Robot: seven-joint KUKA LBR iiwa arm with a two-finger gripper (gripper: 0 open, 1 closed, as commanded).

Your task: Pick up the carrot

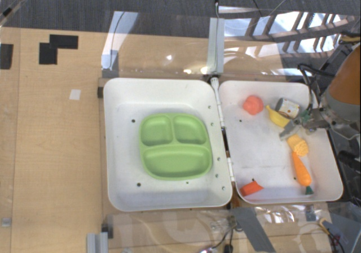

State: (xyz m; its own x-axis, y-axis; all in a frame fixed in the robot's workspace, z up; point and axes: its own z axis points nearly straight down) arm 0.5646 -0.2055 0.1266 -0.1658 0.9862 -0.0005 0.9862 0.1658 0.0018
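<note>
In the camera view, two shallow white bins sit side by side on the bench. The left bin (113,150) holds a green divided plate (175,145) near its middle, with two small compartments toward the far edge and one long compartment toward the near edge.

The right bin (265,156) carries the food items. The carrot (302,170) lies near the bin's right edge, toward the near right corner, with its orange body running along that edge and its small green end pointing at the near rim. Just beyond its far end sits a yellow lumpy piece (298,145), close to the carrot or touching it; which cannot be told. A banana (276,116) lies toward the far right part of the bin, and a red-orange round fruit (254,105) sits beside it, nearer the far edge's middle. A small red-orange wedge (251,187) rests by the near edge, toward the near left corner.

The arm comes in over the right rim. Its gripper (294,127) hangs between the banana and the yellow piece, apart from the carrot. Whether it is released or clenched cannot be told, and nothing is seen in its grasp.
</note>
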